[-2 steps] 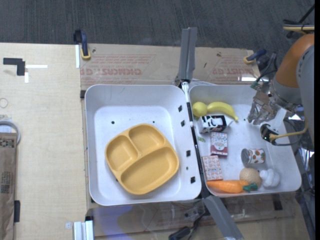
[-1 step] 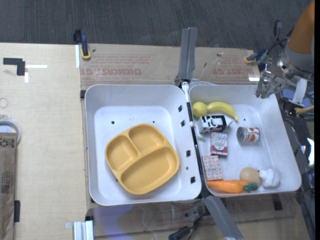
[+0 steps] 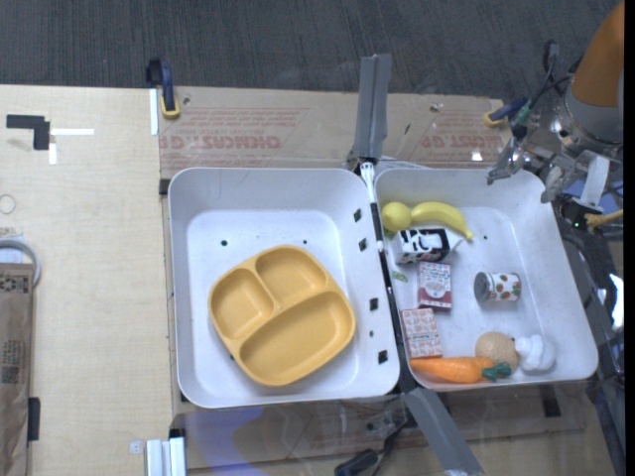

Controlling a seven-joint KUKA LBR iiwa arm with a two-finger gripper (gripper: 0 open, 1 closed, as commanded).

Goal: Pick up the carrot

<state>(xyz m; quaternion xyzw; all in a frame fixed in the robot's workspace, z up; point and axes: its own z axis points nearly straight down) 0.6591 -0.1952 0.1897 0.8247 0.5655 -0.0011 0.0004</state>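
The carrot (image 3: 451,369) is orange with a green top and lies flat along the front wall of the right bin (image 3: 556,256). It rests just in front of a red box (image 3: 422,333) and a tan ball (image 3: 494,346). My gripper (image 3: 521,178) hangs over the bin's far right corner, well behind the carrot and clear of it. Its fingers (image 3: 499,170) are spread open, with nothing between them.
The right bin also holds a banana (image 3: 440,215), a yellow lemon (image 3: 395,214), a black-and-white carton (image 3: 425,244), a second red box (image 3: 435,286), a small can (image 3: 498,286) and a white object (image 3: 536,353). A yellow divided plate (image 3: 283,313) lies in the left bin (image 3: 198,266).
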